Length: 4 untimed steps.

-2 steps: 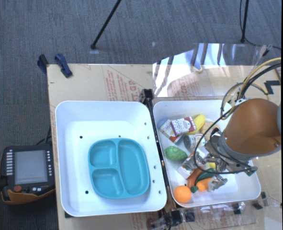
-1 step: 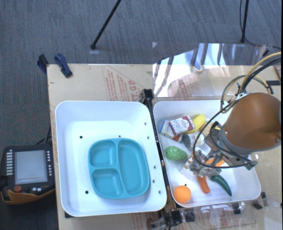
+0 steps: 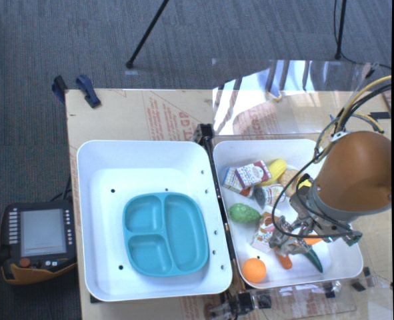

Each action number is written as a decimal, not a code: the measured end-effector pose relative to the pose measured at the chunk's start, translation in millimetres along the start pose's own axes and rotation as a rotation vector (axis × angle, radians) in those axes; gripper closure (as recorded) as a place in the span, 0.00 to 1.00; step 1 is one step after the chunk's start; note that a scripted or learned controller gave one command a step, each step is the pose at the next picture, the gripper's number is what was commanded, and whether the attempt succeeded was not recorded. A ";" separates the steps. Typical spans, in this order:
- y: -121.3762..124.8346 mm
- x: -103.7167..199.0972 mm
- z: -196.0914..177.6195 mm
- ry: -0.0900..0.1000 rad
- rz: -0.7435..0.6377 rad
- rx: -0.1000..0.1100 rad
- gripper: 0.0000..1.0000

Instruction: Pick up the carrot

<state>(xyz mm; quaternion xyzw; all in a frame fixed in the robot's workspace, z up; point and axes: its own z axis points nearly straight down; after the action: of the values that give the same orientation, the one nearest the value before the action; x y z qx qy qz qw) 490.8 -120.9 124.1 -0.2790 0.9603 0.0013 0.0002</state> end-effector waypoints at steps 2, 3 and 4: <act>-102.3 -18.1 -184.4 -0.012 0.327 0.014 1.00; -128.3 -97.1 -30.9 0.011 0.309 -0.011 1.00; -159.6 -83.4 -209.3 -0.015 0.213 0.014 1.00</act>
<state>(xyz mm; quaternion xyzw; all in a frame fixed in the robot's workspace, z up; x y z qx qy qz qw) 646.7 -211.5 333.1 -0.1756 0.9844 -0.0032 0.0091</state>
